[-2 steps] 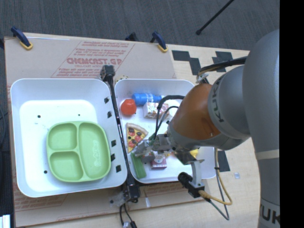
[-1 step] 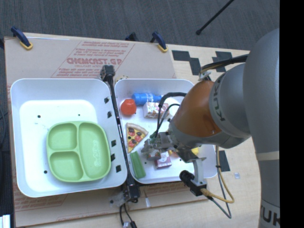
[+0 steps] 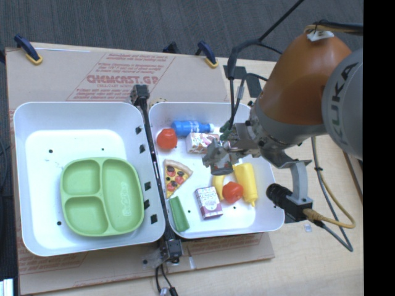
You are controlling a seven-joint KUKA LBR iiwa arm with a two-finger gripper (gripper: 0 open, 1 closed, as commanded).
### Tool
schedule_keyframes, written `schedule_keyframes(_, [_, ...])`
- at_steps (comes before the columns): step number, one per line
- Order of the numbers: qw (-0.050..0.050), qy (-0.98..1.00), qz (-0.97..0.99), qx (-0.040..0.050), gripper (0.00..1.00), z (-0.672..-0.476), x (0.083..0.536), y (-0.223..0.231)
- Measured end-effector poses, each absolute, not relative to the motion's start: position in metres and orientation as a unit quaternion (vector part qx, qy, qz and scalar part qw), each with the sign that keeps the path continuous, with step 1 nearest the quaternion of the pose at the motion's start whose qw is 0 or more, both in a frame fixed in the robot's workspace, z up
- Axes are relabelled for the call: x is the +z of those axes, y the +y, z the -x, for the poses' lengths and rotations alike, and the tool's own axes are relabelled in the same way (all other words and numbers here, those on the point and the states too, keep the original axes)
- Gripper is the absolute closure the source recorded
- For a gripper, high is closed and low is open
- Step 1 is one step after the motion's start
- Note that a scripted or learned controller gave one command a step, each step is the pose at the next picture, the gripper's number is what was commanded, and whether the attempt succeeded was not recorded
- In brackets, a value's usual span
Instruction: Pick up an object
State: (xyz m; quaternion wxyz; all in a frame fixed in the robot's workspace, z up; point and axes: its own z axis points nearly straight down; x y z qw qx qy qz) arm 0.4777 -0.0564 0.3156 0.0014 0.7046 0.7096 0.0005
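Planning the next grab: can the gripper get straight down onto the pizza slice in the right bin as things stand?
Probably yes. The pizza slice lies flat on bare bin floor with nothing on top of it. The gripper hangs just to its right, and the green stick and red ball lie apart from it.

A green divided plate lies in the left bin; blue clamps grip the board.

Dark grey carpet floor behind bench; pale wood bench top; brown printed cardboard sheet under bins.
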Motion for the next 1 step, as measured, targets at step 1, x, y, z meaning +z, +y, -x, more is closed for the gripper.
schedule_keyframes(1, [-0.002,0.709,-0.705,-0.0019,1.0,-0.4755,0.1906,-0.0159])
